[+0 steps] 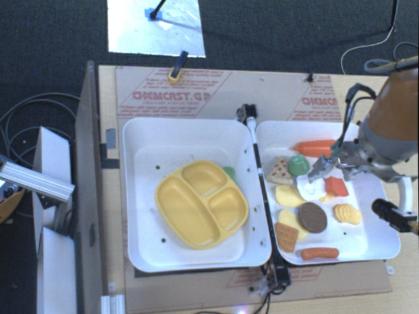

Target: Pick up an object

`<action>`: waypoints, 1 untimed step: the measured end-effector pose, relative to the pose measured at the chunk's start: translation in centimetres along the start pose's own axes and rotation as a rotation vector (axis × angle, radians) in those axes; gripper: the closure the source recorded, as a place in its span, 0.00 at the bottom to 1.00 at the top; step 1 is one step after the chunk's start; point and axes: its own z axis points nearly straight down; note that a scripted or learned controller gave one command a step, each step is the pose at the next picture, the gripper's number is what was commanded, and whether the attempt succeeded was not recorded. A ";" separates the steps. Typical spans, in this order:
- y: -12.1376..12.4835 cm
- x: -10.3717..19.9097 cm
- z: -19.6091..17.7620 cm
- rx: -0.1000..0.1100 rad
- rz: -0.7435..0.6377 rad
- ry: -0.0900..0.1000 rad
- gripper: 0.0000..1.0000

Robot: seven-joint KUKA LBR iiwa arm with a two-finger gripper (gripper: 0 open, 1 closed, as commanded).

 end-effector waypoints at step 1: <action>-4.9 -1.8 10.3 0.013 0.006 0.002 0.00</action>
